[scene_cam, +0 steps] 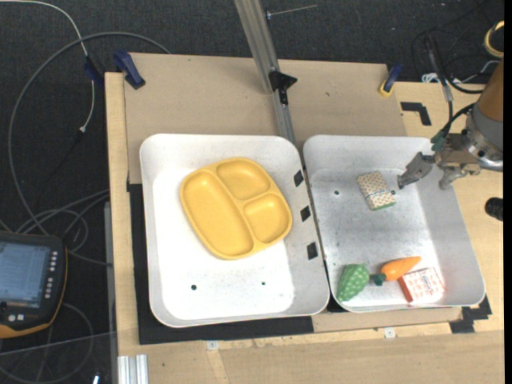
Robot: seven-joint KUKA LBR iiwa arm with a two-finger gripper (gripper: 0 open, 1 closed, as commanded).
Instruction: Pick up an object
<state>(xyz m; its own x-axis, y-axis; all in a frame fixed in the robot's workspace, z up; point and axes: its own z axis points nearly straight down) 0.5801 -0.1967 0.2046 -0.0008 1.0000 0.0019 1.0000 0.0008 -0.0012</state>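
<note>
Hand (426, 172) sits over the upper right part of the right bin (468, 250), arm coming in from the right edge. Its two fingers look spread, one tip toward the left at the bin floor side, the other further right; nothing between them. Nearest candidate is the small patterned block (376, 190), lying just left of and slightly below the left fingertip in view, near but apart, not touching as far as I can tell. The block is roughly square, tilted a bit, so no strong long axis; approach angle matters less than getting centred over it. My read: the coming move needs a short shift left and a touch toward the near side, then descent, since the fingers now straddle bare bin floor, not the block. Other options are well apart at the bin's near edge: green toy (352, 282), orange carrot (398, 268) just beside it, and a red-and-white box (421, 285) touching or almost touching the carrot. That cluster is tighter, riskier for a clean pinch. The yellow divided plate (234, 206) lies in the left bin (160, 294), farthest from the hand. Pick not yet made.
</note>
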